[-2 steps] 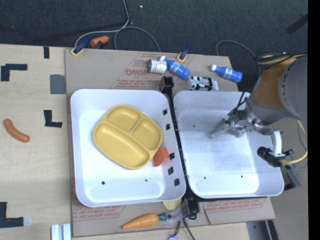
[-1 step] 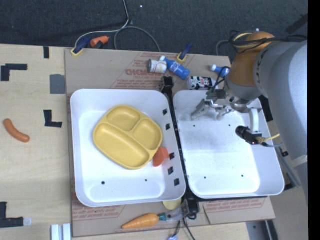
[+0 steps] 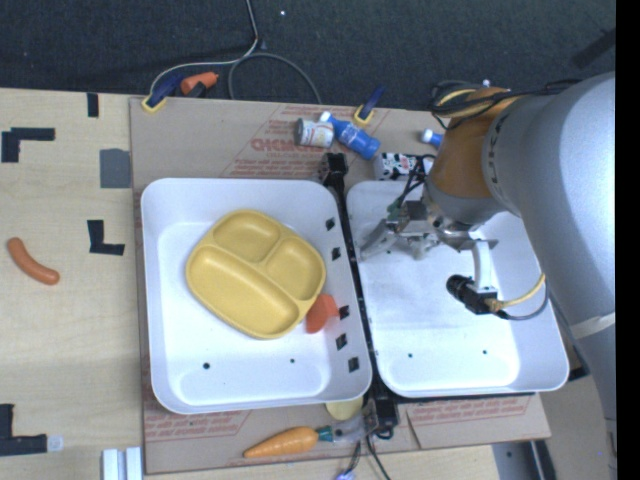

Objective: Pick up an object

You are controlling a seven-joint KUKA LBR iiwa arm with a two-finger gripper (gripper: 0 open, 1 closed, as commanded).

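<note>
The gripper (image 3: pixel 400 236) hangs low over the back of the right bin (image 3: pixel 440 368), close to the divider between the two bins; whether it is wide, narrow or holding anything cannot be told from this angle, since the wrist hides it. Above it rises the grey arm (image 3: pixel 570 178) with its orange band (image 3: pixel 462 163), reaching in from the right, and a black fitting with a yellow cable (image 3: pixel 478 296) hangs off the wrist over the bin floor.

In the left bin (image 3: pixel 170 368), a yellow divided plate (image 3: pixel 255 268) lies tilted across the middle. A small orange piece (image 3: pixel 321 314) sits against the plate's near right edge, beside the divider.

Outside the bins, a carrot (image 3: pixel 283 442) lies on the cardboard (image 3: pixel 190 148) in front of the left bin, a blue and white bottle (image 3: pixel 338 133) rests behind the bins, and a sausage (image 3: pixel 33 261) lies well apart on the bench (image 3: pixel 60 368) at far left.
</note>
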